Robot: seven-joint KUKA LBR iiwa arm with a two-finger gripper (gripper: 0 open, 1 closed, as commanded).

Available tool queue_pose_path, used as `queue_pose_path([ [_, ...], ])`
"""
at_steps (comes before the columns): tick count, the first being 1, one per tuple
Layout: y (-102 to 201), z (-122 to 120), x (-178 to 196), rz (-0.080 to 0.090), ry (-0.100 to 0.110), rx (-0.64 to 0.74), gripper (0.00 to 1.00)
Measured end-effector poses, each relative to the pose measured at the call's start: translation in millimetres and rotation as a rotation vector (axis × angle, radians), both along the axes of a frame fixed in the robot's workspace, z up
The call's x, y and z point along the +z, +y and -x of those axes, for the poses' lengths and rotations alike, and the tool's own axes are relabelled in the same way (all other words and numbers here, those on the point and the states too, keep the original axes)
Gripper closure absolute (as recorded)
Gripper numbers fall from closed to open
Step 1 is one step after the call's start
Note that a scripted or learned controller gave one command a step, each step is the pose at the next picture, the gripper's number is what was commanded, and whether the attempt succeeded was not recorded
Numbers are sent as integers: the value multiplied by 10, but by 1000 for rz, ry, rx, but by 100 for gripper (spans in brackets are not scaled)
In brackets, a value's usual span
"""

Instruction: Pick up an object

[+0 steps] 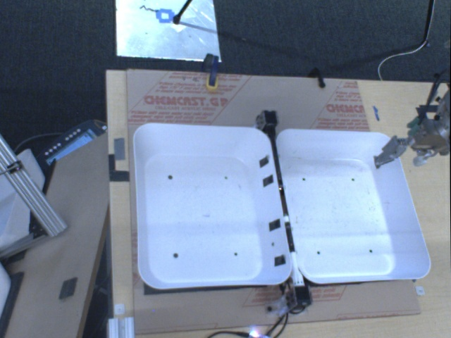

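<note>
1. Two shallow white bins sit side by side at the near edge of your bench, the left bin (204, 210) and the right bin (345, 217). Their inner rims touch along a dark strip of clips (277, 196), which looks meant to keep them from sliding apart.
2. You cannot tell from this view where the object to pick up lies. Both bin floors show small dark dots in regular spacing, and these look like fixings, not loose items.
3. Your gripper (403, 158) hangs over the right bin's far right rim, reaching in from the right. Its two fingers stand apart and released, with nothing between them. That pose fits an approach or a wait at the edge, so judge the pick as not yet made.
4. Under the bins lies a printed cardboard sheet (232, 98), probably there to protect the bench top.
5. Farther back, a yellow clamp (211, 83) pins that sheet's far edge so it stays put.
6. Farthest, a shiny square panel (168, 20) rests on the dark floor.
</note>
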State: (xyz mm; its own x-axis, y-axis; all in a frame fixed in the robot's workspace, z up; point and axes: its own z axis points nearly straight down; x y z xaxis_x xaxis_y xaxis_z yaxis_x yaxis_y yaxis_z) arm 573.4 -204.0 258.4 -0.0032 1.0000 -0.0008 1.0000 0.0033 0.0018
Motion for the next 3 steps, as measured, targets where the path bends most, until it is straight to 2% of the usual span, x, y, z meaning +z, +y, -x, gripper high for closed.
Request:
queue_pose_path([
  [1,1,-9,112,1,-3,4,100],
  [2,1159,-40,680,-4,-7,13,100],
  [3,1612,62,2173,-1,-19,8,100],
])
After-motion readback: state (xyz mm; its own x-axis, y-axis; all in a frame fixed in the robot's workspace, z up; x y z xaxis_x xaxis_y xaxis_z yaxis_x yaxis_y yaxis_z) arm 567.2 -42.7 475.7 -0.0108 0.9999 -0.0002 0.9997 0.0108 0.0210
